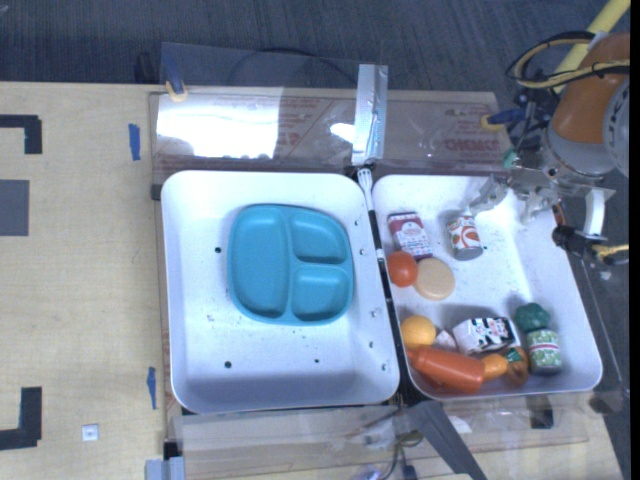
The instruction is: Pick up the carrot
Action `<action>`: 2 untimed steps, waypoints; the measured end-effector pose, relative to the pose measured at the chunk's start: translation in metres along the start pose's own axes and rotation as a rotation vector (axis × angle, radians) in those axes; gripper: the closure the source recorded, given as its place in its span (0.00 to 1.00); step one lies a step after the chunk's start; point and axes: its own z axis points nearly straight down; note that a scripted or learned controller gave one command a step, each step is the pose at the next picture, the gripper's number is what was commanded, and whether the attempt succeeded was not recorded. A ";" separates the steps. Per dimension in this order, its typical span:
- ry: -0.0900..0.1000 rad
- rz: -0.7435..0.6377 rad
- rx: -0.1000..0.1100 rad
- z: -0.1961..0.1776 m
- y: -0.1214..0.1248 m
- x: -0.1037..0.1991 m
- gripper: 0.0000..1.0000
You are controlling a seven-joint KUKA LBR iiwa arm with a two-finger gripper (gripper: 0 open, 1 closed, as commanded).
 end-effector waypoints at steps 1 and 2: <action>-0.007 -0.002 -0.009 -0.013 0.002 -0.001 1.00; -0.009 -0.002 -0.013 -0.024 0.003 -0.001 1.00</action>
